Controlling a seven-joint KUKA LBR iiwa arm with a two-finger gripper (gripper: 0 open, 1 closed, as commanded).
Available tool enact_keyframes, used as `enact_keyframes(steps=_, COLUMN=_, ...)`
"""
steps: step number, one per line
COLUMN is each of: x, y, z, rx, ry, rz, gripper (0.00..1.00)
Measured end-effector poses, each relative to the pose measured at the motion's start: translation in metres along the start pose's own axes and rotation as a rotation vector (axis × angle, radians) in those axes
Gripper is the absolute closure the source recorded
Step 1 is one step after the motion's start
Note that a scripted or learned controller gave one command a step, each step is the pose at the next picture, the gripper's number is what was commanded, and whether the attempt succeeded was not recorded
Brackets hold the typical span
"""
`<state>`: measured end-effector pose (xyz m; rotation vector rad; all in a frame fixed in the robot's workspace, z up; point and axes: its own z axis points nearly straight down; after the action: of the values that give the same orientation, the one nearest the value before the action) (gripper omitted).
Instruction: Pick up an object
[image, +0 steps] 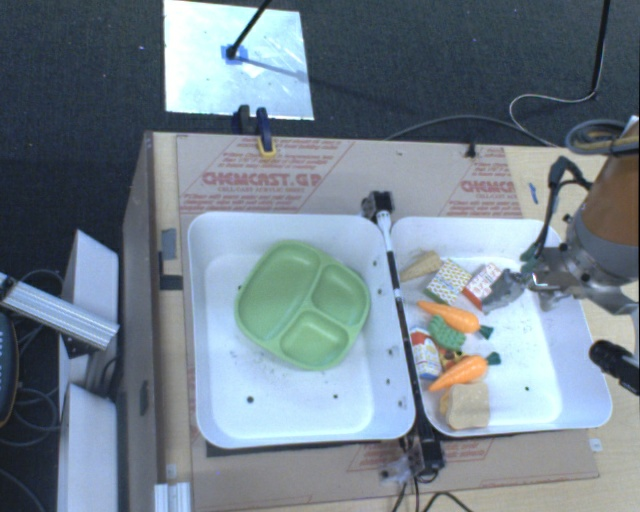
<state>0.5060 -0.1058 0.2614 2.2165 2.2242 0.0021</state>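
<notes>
You are looking down at a bench (300, 180) carrying two white bins. Far to the pincer's left, the left bin (230, 400) is holding a green divided plate (302, 304), lying flat near its middle. The right bin (560, 400) is sitting just beside it, with the toys gathered along its left half. Well left of the pincer, a tan wedge (420, 265) is lying near the bin's top edge. Closer in, a patterned box (451, 281) and a red-and-white box (484, 283) are sitting side by side, the second one just beside the pincer's tip. Below and to the left of the pincer, an orange carrot (451, 317) is lying across a green piece (447, 335), with a second carrot (460, 372) and a tan block (466, 406) lower still. The pincer (507, 288) is hanging low over the right bin, and you cannot tell how wide it is standing or whether it is gripping anything.
</notes>
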Motion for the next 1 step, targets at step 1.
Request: enact_keyframes(steps=1, x=-0.0405, y=-0.0029, z=0.1457, rx=0.005, ry=0.001, rz=0.003, gripper=0.0)
